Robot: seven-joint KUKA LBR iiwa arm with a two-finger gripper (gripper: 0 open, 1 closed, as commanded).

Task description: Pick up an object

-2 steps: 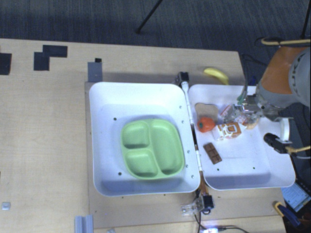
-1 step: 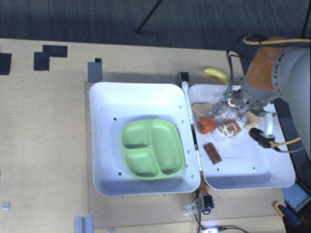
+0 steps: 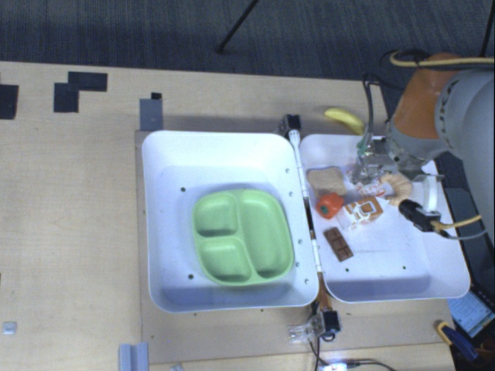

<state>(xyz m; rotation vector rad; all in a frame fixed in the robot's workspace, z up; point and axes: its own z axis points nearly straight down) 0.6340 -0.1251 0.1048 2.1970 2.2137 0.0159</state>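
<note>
Pale wooden surface (image 3: 69,230), two white bins side by side, dark carpet behind.

Left bin (image 3: 166,207): green divided plate (image 3: 241,236). Right bin (image 3: 402,280): tomato (image 3: 330,204), chocolate bar (image 3: 338,243), slice of bread (image 3: 326,178), printed packet (image 3: 365,210), all near its middle; a banana (image 3: 344,118) lies outside at 12 o'clock. Arm's jaws (image 3: 370,168) sit low over the clutter, at 2 o'clock from the tomato; released or clenched, cannot tell. Nothing visibly lifted; the pick looks not yet done. Items under the wrist are hidden.

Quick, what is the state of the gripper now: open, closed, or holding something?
Gripper: cannot be told; it is low in the right bin, over the food items.
</note>
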